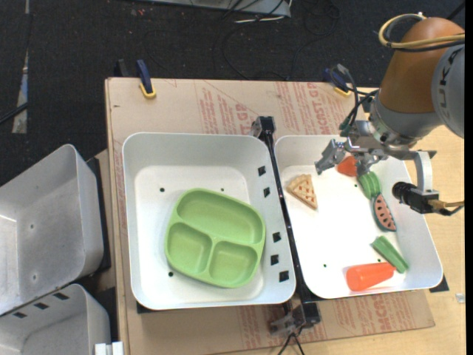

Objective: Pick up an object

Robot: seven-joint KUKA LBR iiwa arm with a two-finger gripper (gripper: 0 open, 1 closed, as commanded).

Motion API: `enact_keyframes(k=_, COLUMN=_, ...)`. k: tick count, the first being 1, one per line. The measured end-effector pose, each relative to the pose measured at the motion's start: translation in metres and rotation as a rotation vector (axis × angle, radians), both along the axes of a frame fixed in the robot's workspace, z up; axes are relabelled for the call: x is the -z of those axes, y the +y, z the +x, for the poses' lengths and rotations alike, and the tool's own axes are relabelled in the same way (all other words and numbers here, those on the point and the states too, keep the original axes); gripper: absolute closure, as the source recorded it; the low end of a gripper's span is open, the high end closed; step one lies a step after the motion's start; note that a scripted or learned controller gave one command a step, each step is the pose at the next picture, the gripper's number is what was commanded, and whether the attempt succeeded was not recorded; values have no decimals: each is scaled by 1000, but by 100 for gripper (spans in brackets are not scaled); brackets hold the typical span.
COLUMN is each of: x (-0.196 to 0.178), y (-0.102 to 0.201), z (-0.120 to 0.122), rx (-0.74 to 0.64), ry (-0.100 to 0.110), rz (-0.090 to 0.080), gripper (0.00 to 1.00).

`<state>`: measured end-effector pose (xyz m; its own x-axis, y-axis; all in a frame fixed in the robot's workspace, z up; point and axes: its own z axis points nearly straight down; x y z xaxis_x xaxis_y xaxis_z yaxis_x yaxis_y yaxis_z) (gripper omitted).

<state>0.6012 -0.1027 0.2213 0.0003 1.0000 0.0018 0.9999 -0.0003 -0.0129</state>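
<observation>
Dark carpet strewn with cables surrounds the brown cardboard-covered worktop [222, 98], which carries two shallow white plastic bins side by side. Taking the right bin [432, 251] as the landmark: the left bin [140, 220] adjoins it on the left and holds a glossy green plastic tray with three compartments [216, 237], lying slightly askew. Inside the right bin, a triangular tan pizza-slice toy [302, 191] lies near its left wall, a red-and-green watermelon-slice toy [383, 214] towards its right wall, a small green oblong piece [389, 253] below that, and a smooth orange carrot-shaped piece [369, 275] near its front edge. At the bin's far right corner hangs the grey arm's gripper [349, 154], directly over a red piece [346, 167] and a green pepper-like piece [368, 183], both partly hidden. Whether the jaws are open or closed cannot be told, nor whether they touch either piece. Further white bins [44, 220], cut off by the frame, stand well left of the landmark.
</observation>
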Motion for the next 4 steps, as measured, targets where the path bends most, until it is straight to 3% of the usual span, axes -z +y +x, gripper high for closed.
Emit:
enact_keyframes(k=1, x=-7, y=0, z=3, rx=-2, ry=-13, rz=-2, gripper=0)
enact_keyframes(k=3, x=104, y=-3, z=12, rx=1, ry=-11, rz=-2, gripper=0)
enact_keyframes(k=4, x=124, y=-2, z=15, rx=1, ry=-17, rz=1, gripper=0)
